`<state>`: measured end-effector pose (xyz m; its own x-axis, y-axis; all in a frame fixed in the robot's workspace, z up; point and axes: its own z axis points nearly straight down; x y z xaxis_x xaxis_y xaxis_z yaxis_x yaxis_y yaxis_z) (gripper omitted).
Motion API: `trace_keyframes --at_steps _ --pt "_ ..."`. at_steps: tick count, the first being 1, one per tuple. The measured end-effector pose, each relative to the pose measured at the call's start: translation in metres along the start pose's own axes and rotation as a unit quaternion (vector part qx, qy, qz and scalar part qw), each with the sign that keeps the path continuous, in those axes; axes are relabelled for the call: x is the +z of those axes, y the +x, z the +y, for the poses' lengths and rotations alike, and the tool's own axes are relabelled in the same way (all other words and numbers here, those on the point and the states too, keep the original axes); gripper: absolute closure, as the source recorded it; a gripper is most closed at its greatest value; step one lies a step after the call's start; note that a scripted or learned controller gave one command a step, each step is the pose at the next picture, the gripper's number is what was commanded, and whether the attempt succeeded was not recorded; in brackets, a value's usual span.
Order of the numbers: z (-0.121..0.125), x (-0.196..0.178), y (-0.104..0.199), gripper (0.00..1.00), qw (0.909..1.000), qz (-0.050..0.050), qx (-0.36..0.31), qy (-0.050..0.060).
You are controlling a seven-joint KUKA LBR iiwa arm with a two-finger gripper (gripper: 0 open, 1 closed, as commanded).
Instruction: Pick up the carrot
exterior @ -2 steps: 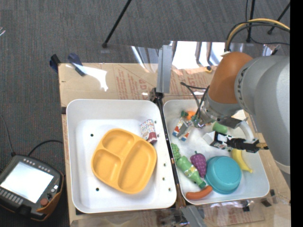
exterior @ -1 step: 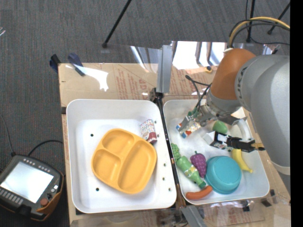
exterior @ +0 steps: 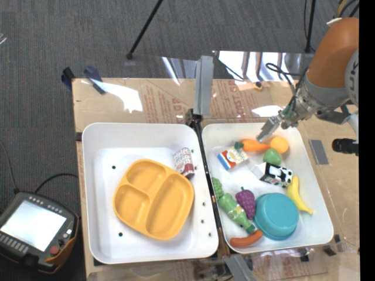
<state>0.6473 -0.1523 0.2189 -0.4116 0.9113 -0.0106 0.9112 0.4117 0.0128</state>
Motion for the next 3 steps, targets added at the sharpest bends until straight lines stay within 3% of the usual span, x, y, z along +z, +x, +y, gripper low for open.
trace_keyframes --at_steps 1,2,3 --pt "-0.020 0.135 -0.026 0.00 0.9978 0.006 0.065 0.010" --pt "-0.016 0.121 -0.025 1.00 0.9981 0.004 0.061 0.007" --pt "0.007 0.022 0.015 1.00 0.9942 0.002 0.108 0.002"
